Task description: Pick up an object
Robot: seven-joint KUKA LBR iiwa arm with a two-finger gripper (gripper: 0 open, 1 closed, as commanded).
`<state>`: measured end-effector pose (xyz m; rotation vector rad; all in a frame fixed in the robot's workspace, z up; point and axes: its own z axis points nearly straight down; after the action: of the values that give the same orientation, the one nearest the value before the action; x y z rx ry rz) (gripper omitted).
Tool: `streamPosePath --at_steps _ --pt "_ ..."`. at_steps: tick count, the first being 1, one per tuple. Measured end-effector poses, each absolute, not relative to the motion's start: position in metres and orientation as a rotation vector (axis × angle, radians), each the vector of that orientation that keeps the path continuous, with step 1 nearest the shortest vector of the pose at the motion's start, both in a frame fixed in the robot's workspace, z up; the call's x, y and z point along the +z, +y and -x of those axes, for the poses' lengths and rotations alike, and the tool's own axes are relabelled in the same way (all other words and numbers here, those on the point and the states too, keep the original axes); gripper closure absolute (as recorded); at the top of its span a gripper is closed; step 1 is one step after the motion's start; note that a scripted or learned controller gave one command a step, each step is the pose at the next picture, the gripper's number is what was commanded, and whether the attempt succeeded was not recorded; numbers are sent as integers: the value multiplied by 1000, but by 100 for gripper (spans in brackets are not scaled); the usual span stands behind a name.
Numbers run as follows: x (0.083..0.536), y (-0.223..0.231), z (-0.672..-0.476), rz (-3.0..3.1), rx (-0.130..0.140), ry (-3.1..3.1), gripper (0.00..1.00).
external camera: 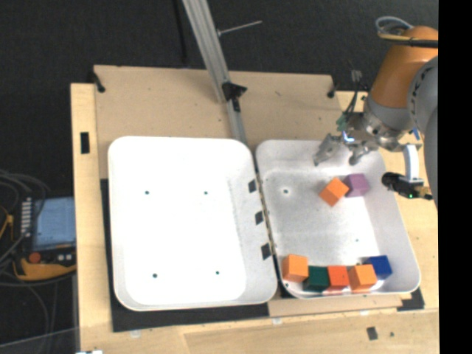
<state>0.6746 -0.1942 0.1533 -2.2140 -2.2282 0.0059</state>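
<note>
Seen from above the desk [147,102], the arm's claw [344,151] hangs over the far part of the right bin [295,161], its two fingers spread and nothing between them. The closest candidates, an orange block [335,191] and a purple block [358,184] touching it on the right, lie just nearward of the claw, the orange one turned diamond-wise with no clear long axis. Five more blocks line the bin's near edge, well apart from the claw.
</note>
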Motion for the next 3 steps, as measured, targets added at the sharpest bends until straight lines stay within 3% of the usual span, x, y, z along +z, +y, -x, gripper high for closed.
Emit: streamPosePath --at_steps 1,2,3 --pt "101 -195 -674 2212 8 -2230 0" --pt "118 -197 -676 2215 4 -2241 100" --pt "179 -199 -670 2228 -7 -2225 100"
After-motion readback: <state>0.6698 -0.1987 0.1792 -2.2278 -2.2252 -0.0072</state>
